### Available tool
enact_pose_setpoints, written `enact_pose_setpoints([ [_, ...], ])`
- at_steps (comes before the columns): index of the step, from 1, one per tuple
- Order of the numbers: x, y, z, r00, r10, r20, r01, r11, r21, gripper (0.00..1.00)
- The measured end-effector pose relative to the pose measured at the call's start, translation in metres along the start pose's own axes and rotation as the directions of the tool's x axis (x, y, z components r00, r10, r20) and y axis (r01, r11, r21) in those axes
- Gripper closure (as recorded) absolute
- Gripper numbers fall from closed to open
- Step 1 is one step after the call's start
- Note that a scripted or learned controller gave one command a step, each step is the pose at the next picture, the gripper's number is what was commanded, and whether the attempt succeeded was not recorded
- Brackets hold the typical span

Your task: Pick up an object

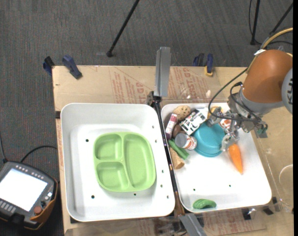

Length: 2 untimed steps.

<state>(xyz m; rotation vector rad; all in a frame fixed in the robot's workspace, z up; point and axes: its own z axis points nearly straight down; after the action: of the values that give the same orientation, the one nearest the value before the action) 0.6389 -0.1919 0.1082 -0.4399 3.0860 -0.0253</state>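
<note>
The arm (269,80) has a rounded orange band with a grey wrist below it. Black cables loop from the wrist beside the band.

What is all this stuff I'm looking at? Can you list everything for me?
left bin: one, white, on the bench's left half
divided plate: one, light green, three compartments, in the left bin
right bin: one, white, beside the left bin
bowl: one, teal, upper middle of the right bin
carrot: one, orange, right of the bowl
small green item: one, at the right bin's front edge
pile of small packages and toys: several, mixed colours, too jumbled to count, the right bin's upper left
handheld screen: one, on the floor, lower left
clamps: several, blue, along the bench's far edge
gripper: one, over the right bin's upper right, on the grey and orange arm
</note>
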Motion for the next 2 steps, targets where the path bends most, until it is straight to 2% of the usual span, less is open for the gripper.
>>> enact_pose_setpoints([
  [1, 0.062, -0.003, -0.001, 0.998, 0.065, 0.017, -0.065, 0.998, -0.002, 0.00],
  [2, 0.047, -0.006, 0.000, 0.999, 0.050, 0.009, -0.050, 0.999, -0.002, 0.00],
])
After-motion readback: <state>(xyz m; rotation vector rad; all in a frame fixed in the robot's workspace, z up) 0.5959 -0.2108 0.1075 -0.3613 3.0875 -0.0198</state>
